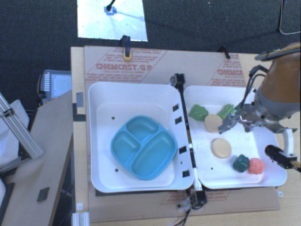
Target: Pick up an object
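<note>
The right bin [268, 180] holds several small toy foods. A light green leafy piece [198, 112] lies near its left wall, and another green piece [226, 110] lies to the right of that one. A tan round piece [213, 122] sits between and below them. A second tan disc [221, 148] lies mid-bin. A dark green piece [241, 163] and a red-pink piece [256, 165] sit side by side near the front. My gripper [226, 125] hangs low over the bin, just right of the upper tan piece and below the second green piece.
In the left bin [101, 126] lies a blue divided plate [143, 146]. A black divider with clips [184, 126] runs between the bins. The grey arm with its orange band [282, 79] covers the right bin's far right side. A black part [278, 156] juts over the right rim.
</note>
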`<action>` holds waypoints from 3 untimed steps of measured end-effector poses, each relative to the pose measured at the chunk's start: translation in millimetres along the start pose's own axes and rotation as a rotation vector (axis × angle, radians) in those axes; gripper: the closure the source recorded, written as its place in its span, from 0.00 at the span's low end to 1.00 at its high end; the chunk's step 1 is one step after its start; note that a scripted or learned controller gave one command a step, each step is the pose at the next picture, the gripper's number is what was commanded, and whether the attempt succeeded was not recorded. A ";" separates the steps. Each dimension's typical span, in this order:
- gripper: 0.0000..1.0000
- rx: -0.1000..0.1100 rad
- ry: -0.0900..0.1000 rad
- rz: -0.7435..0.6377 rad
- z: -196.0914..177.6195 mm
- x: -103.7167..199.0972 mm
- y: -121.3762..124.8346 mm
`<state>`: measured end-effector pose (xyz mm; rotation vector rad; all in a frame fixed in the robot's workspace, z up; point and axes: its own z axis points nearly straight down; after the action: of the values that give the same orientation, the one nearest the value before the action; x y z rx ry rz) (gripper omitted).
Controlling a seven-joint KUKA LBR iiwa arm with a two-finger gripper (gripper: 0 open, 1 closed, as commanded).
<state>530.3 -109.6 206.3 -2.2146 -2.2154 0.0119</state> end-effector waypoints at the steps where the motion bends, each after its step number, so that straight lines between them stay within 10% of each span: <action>1: 0.00 -0.013 -0.002 -0.003 -6.6 0.2 2.8; 3: 0.00 -0.008 0.000 -0.001 104.4 12.4 7.7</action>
<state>536.8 -97.1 101.9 -2.2181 -2.2200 0.0023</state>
